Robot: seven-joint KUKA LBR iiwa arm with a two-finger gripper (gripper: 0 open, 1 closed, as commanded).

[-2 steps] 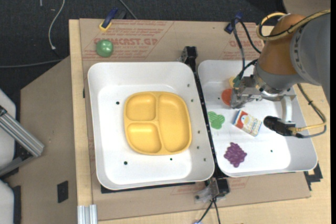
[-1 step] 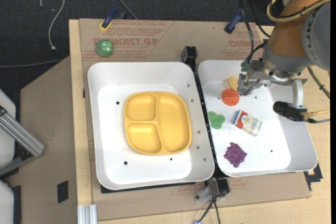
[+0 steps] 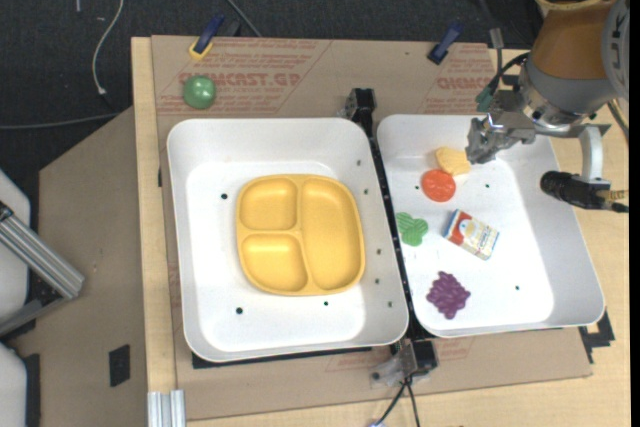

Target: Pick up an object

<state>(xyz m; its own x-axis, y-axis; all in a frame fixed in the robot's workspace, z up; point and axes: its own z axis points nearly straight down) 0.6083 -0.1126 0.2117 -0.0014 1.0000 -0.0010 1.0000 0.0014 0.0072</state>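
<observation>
Over the right bin [image 3: 560, 295], the grey arm with its orange band reaches in and its pincer [image 3: 483, 147] hangs low, just beside a pale yellow piece [image 3: 453, 160] near the bin's back edge. From where I stand I cannot tell how the pincer is set, nor whether it touches that yellow piece. Just in front of the yellow piece lies a red round item [image 3: 438, 185], close against it. Farther forward are a green item [image 3: 411, 228], a small red-and-white carton [image 3: 471, 234] lying tilted, and a purple bunch of grapes [image 3: 448, 294] nearest the front. The left bin [image 3: 200, 165] holds a yellow divided plate [image 3: 299, 234]. A green ball [image 3: 199, 92] rests on the tabletop [image 3: 300, 65] behind the left bin.
</observation>
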